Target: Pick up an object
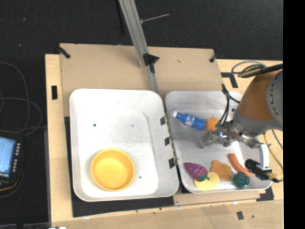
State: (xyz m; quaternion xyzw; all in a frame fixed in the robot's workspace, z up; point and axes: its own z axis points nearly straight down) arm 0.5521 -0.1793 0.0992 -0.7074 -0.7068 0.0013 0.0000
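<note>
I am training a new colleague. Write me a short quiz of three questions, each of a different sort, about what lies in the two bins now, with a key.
1. True or false: the yellow bowl lies in the same bin as the blue bottle.
2. Which item lies closest to the gripper?
A. the purple grapes
B. the blue bottle
C. the yellow bowl
3. Fill in: the carrot lies in the ______ bin of the camera view.

Key
1. False: the bowl is in the left bin, the bottle in the right one.
2. B
3. right
</note>
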